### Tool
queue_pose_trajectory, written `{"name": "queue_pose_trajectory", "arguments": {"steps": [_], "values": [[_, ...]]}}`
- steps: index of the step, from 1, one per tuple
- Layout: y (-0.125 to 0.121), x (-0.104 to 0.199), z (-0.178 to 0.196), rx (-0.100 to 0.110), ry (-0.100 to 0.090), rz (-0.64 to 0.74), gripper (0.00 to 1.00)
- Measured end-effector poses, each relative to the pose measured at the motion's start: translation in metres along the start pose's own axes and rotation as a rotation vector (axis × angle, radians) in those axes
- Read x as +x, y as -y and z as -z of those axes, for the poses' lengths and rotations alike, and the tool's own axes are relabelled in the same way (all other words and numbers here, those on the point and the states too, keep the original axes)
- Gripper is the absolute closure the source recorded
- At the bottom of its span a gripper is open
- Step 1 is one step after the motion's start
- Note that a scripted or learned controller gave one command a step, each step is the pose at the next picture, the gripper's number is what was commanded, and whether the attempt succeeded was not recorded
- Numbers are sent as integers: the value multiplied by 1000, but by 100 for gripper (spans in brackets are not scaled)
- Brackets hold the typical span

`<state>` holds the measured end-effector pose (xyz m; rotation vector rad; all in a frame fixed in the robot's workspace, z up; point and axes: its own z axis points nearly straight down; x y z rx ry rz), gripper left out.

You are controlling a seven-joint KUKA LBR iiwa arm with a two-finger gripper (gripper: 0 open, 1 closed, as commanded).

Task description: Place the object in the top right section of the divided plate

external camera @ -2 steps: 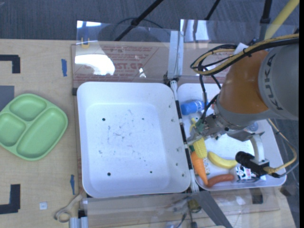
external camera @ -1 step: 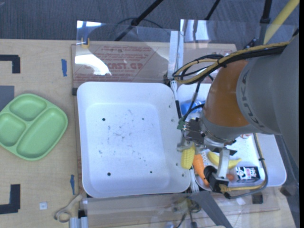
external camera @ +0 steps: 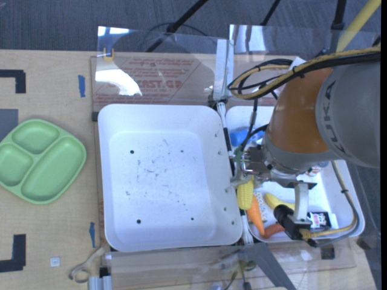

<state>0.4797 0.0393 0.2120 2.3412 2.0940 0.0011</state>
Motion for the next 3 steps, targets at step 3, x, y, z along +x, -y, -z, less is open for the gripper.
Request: {"name": "queue_pose_trajectory", "arguments": {"steps": [3], "values": [[-16,95,12,2,1,-223,100]]}}
